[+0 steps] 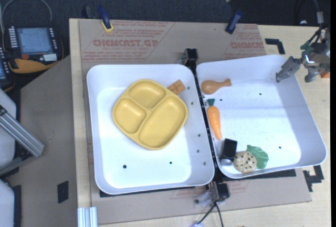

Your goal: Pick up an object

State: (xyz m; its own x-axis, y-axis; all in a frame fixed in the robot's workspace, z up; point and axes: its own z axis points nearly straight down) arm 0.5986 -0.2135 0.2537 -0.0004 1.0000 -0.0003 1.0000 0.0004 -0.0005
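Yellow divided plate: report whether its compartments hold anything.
Empty. The yellow divided plate lies flat in the left bin, and all three compartments show bare yellow. The small brown piece sits just outside its rim.

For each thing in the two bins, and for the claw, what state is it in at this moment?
Yellow divided plate: flat in left bin, nothing in its compartments.
Brown block: at plate's upper right rim.
Chicken drumstick: lying in right bin.
Carrot: lying along right bin's left wall.
Black block: beside the cookie.
Cookie: against the green leafy piece.
Claw: above right bin's upper right rim, holding nothing.
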